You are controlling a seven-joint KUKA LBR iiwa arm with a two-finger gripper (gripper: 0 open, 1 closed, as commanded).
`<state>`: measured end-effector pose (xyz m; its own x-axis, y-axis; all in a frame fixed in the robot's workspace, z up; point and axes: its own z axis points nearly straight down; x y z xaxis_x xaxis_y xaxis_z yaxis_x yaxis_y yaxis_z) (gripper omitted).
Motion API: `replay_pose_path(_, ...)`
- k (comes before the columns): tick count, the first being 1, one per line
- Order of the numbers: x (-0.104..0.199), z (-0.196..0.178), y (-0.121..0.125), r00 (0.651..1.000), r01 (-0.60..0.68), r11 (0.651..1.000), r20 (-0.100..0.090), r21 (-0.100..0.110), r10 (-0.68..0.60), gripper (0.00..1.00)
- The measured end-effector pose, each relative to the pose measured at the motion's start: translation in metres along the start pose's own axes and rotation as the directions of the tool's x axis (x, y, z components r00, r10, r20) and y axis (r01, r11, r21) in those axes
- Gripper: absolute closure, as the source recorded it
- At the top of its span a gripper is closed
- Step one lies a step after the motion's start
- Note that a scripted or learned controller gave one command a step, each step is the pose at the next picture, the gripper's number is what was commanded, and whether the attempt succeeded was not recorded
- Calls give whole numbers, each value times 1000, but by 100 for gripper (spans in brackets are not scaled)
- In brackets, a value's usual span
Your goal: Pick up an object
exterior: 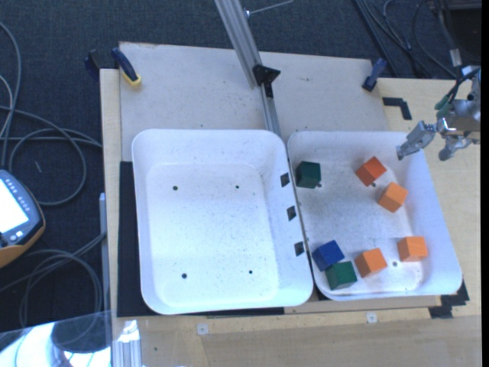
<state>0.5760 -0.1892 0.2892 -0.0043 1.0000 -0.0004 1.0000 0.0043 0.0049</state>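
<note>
Seven blocks sit in your right bin (432, 205): a dark green block (308, 174) at ten o'clock, two orange blocks (370, 170) (393, 196) toward one o'clock, and a blue block (328, 253), green block (341, 274) and two orange ones (371, 261) (412, 248) along six o'clock. Your gripper (428, 145) hangs at the bin's two o'clock rim, fingers spread apart, gripping nothing. Your left bin (141, 205) lies at nine o'clock.

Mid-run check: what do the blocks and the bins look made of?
Orange blocks: likely painted wood or foam; matte, crisp-edged cubes. The blue block and green ones look alike. Right bin: probably moulded plastic; smooth, speckled white, rounded rim.
</note>
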Motion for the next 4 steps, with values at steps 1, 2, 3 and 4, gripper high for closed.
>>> replay_pose_path(1,32,67,-64,1000,-5,1000,-5,15,5,0)
replay_pose_path(2,62,88,-11,1000,1,1000,-1,3,-1,0)
replay_pose_path(3,9,169,14,1000,-2,1000,3,-9,2,0)
replay_pose_path(4,0,179,-8,1000,-2,1000,8,-24,2,0)
